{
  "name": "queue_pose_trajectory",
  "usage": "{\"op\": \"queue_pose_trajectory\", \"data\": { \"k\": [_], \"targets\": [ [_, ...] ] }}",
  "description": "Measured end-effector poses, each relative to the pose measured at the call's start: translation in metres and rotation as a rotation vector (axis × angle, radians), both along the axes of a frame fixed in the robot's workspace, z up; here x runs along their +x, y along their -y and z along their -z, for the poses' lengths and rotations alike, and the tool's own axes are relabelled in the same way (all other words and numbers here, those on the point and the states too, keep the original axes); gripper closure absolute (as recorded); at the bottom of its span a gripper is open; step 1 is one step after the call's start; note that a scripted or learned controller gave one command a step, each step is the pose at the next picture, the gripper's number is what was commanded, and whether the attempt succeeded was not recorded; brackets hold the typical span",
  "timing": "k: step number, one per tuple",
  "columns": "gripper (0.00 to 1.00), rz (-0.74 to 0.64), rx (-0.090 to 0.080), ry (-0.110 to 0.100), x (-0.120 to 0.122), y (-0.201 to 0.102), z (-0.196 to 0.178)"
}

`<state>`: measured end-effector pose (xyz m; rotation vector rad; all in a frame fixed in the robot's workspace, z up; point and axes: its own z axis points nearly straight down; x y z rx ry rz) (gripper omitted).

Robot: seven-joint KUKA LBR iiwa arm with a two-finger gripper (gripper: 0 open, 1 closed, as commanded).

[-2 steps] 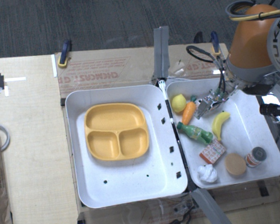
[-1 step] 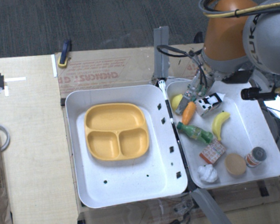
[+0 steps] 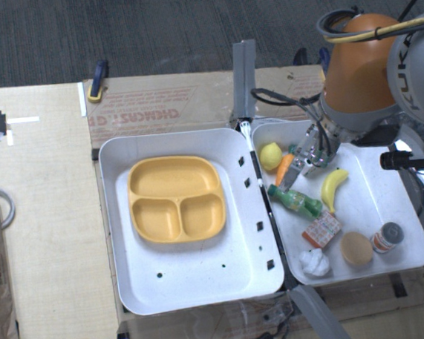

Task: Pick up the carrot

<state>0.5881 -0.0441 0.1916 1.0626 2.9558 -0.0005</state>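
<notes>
The carrot (image 3: 284,170) lies in the right bin (image 3: 392,185), between the lemon (image 3: 270,155) and the green bottle (image 3: 295,200), long axis slanting up-right. The gripper (image 3: 309,159) hangs just right of its upper end, touching or nearly; whether its claw is apart or together cannot be told.

The two shallow white plastic bins (image 3: 126,210) look smooth with a faint sheen. The yellow three-compartment plastic tray (image 3: 176,198) is matt. The small orange plastic carrot (image 3: 283,170) and curved yellow banana (image 3: 333,187) look smooth (toy-like), the green plastic bottle (image 3: 295,200) glossy, the brown cardboard sheet (image 3: 161,103) dull.
</notes>
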Motion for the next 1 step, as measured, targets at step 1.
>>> {"op": "queue_pose_trajectory", "data": {
  "k": [1],
  "targets": [
    [0.00,-0.089,-0.001,0.003,0.0225,-0.0082,-0.0004]
  ]
}}
